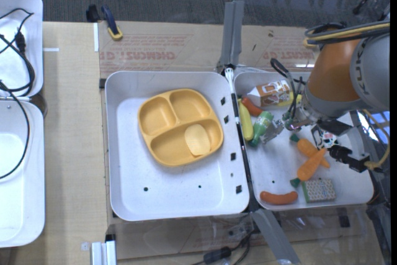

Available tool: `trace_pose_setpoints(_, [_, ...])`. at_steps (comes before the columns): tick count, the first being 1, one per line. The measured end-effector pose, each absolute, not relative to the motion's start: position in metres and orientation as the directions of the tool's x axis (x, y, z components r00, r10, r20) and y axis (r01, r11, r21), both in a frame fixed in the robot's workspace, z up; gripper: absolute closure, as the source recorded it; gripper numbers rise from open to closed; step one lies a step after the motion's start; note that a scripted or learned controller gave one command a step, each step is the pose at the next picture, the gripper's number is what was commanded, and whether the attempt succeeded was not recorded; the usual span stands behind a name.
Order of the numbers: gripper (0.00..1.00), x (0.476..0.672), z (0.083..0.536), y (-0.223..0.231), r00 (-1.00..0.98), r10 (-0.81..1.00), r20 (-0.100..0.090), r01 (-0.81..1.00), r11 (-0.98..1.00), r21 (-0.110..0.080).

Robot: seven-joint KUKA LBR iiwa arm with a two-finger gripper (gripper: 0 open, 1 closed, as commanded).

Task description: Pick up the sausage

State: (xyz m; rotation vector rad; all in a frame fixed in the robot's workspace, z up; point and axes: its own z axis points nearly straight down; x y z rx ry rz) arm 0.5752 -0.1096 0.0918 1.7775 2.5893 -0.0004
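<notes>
A: Located sausage (279, 197) in right bin (366, 192), lying flat along the front wall, just beside the front-left corner. Reddish-brown, long axis parallel to that wall. Touching nothing; sponge-like speckled block (319, 190) just beside it toward the front-right corner.

B: Noted gripper (298, 122) poised over the middle of the same bin, toward its back half, near the green wrapped item (267, 125) and the carton (268, 95). Well apart from the sausage. Could not tell whether open or closed — tips lost under wrist and cabling. Saw nothing between them.

A: Recorded arm (338, 74) entering across the bin's right side, orange band above the back-right corner. Probably angled so to clear the bin walls.

B: Logged clutter between gripper and target: two carrots (312, 161) crossing mid-bin, yellow corn-like piece (247, 124) against the left wall. Judged the carrots the likeliest obstruction on a straight path toward the front wall.

A: Left bin (124, 195) carrying a yellow divided plate (180, 127) near its centre, pale oval piece (198, 139) in its large compartment. Irrelevant to the pick.

B: Judged task not yet begun in effect: no contact. Expected a move to the front-left corner, then closure across the short axis; the adjoining wall likely cramping one finger.
</notes>
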Motion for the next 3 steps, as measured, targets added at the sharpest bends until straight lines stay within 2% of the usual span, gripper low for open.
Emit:
trace_pose_setpoints(1, [0.0, 0.635, 0.09, -0.121, -0.384, 0.923, 0.003, 0.923, 0.384, -0.009])
trace_pose_setpoints(2, [0.0, 0.587, 0.092, -0.138, -0.436, 0.9, -0.001, 0.9, 0.436, 0.0])
trace_pose_setpoints(3, [0.0, 0.64, 0.116, -0.12, -0.334, 0.943, -0.003, 0.943, 0.334, 0.003])
